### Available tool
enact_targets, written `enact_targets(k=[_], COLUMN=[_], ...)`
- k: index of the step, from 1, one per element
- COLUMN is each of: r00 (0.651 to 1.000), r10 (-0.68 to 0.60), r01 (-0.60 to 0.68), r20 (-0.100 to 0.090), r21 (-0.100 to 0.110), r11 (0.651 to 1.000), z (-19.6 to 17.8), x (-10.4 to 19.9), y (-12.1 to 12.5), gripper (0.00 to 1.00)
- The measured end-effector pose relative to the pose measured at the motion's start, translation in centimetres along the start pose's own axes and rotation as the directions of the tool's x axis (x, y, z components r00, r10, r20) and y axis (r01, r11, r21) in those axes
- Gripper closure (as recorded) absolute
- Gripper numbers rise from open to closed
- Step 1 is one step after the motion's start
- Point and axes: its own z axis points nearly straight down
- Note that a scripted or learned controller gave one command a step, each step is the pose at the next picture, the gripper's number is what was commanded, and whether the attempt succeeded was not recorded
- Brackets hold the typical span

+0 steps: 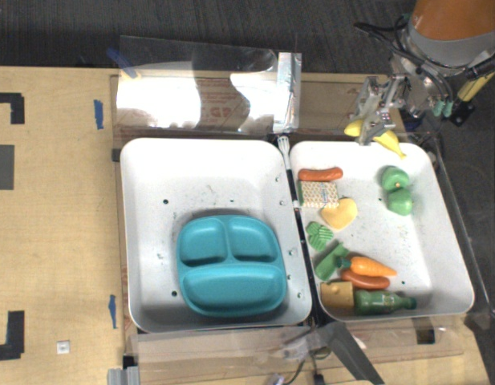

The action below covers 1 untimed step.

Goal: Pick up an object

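**We hold a yellow banana up high**

We see two white bins. The left bin (143,183) has a big blue tray (229,265). The right bin (440,247) has small toy foods, like a carrot (369,266) and a green bottle (383,301). Our gripper (379,127) hangs over the right bin's far edge. Its jaws are clamped on the banana (377,135), which sticks out both sides. We think it is light, hard and slippery, so its middle seems best to squeeze.

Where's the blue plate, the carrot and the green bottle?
blue plate (231,285): camera view, its big lower compartment.
carrot (369,266): camera view, middle of its orange body.
green bottle (379,301): camera view, its body.
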Motion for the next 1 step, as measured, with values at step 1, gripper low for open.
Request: enact_targets(k=[1], r00=[0.977], r10=[-0.215], r01=[0.215], r20=[-0.005], r21=[-0.004], r11=[0.977], z=[3.34], x=[0.0], y=[1.27], gripper=[1.0])
